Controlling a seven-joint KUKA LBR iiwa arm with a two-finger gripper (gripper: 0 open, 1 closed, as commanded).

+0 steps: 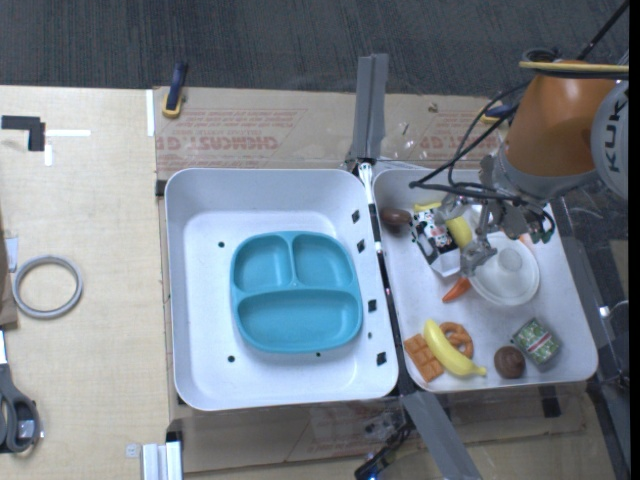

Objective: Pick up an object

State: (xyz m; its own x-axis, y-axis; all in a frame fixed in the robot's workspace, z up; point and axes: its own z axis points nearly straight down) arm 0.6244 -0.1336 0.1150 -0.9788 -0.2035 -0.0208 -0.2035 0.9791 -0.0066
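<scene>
The arm reaches in from the right over the right bin (570, 298), and my gripper (476, 252) hangs low over its upper middle. Just left of the gripper lie a small yellow object (458, 230) and a white, black and red object (435, 238). An orange carrot (456, 289) lies just below the gripper, and a white bowl (508, 274) sits to its right. Whether anything is held cannot be made out.
Toward the right bin's front lie a banana (449, 349), a pretzel (460, 336), an orange waffle piece (421, 359), a brown ball (509, 361) and a green can (538, 342). A brown object (395, 218) lies by the divider. The left bin (190, 268) holds a blue divided plate (296, 291).
</scene>
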